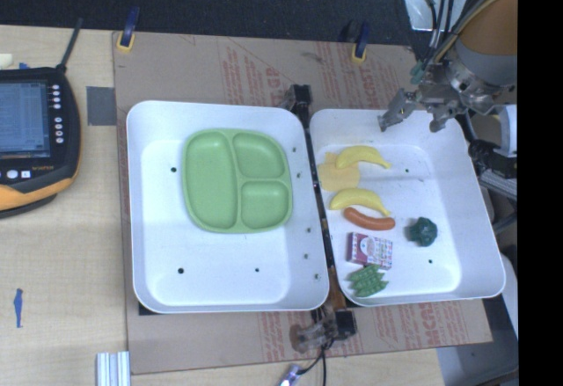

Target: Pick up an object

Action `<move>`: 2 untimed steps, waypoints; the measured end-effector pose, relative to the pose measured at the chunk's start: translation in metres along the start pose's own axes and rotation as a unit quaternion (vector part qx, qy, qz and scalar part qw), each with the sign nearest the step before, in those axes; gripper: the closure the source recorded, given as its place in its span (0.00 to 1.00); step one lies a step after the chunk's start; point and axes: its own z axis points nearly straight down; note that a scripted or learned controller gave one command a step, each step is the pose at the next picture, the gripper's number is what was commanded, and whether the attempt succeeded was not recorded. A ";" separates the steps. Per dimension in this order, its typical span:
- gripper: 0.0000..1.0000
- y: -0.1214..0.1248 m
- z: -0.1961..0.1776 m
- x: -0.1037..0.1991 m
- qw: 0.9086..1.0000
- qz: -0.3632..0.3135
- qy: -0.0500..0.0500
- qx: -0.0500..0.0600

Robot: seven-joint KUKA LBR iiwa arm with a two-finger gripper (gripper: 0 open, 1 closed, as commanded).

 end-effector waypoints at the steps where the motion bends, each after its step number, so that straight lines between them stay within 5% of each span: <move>1: 0.00 -0.010 0.147 0.019 1.000 0.000 0.000 0.000; 2: 0.00 -0.030 0.147 0.034 1.000 0.000 0.000 0.001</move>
